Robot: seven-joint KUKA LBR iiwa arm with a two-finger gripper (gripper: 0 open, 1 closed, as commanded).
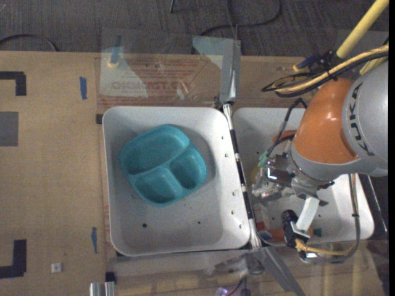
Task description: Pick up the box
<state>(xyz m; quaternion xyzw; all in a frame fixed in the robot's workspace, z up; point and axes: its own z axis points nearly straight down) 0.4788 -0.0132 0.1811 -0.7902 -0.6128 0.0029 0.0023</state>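
I see my gripper (pixel 274 184) low in the right bin (pixel 259 125), near its left wall; finger state I cannot tell. The box is hidden, so a blind grab may miss. Farther off, the teal tray (pixel 163 163) fills the left bin's (pixel 185 236) centre.

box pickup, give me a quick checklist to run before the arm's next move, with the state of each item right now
1. Arm is over the right bin: ok.
2. Box located in the right bin: cannot tell, the arm covers most of it.
3. Claw is down inside the right bin: ok.
4. Box between the claw's tips: cannot tell.
5. Teal divided plate sits in the left bin, apart from the arm: ok.
6. Cables hang clear of the bin wall: cannot tell.
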